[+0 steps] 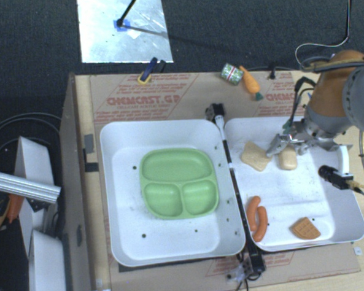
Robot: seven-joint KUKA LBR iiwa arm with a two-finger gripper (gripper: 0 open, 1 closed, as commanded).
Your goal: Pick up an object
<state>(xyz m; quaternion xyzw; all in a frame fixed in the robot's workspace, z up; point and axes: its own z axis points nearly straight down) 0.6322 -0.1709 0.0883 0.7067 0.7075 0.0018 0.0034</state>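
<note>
In the right bin (340,221) you will find four food pieces. A pale wedge-shaped piece (254,156) lies flat near the left wall, at the far end. A tan rounded piece (288,159) sits just beside it. Two orange sausages (257,218) lie touching near the front-left. A waffle-patterned biscuit (305,229) lies flat at the front.

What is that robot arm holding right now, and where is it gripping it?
It cannot be told. The end effector sits low between two beige food pieces in the right bin, but neither is clearly gripped.
</note>
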